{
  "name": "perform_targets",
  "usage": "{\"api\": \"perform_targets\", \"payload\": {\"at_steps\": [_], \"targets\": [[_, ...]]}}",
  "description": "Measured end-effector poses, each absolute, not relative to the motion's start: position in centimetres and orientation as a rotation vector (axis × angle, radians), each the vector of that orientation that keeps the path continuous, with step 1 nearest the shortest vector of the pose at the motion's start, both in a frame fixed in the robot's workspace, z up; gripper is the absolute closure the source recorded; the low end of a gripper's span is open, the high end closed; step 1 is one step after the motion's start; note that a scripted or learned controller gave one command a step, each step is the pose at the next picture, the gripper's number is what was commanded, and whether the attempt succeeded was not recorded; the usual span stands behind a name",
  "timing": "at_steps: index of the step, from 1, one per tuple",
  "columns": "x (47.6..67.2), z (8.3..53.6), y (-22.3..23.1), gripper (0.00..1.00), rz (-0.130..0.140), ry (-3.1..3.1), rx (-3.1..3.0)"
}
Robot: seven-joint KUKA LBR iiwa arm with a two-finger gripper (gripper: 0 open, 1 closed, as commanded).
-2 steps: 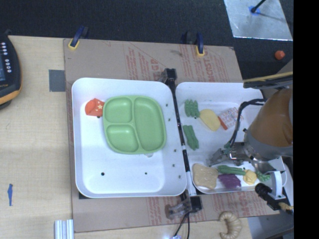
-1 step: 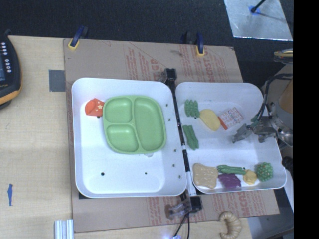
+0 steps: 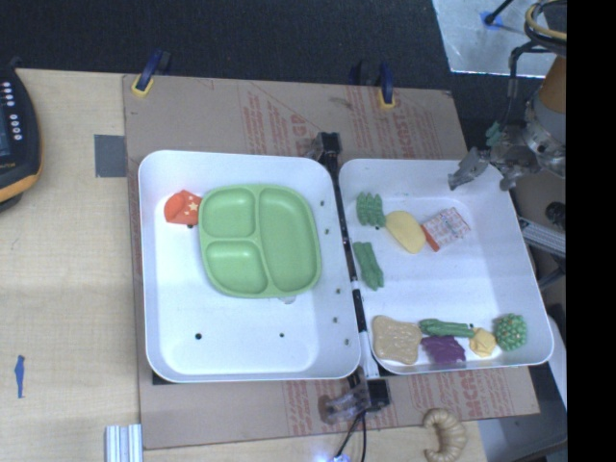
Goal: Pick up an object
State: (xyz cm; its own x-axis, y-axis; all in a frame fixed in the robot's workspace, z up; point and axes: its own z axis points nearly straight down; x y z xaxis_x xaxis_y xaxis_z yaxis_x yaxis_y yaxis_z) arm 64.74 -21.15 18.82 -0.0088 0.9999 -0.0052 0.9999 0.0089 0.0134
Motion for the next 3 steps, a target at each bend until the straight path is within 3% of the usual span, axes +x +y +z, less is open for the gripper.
{"api": "perform_targets", "payload": {"at_steps": [1,2,3], "targets": [[55.2,12.6,-13.6,0.00,-0.010,2.240,2.227],[65.5,9.4,-16.2,0.00,0.001,2.226,2.208],[60.1,9.8,-15.5,0.00,0.006,2.218,2.207]]}}
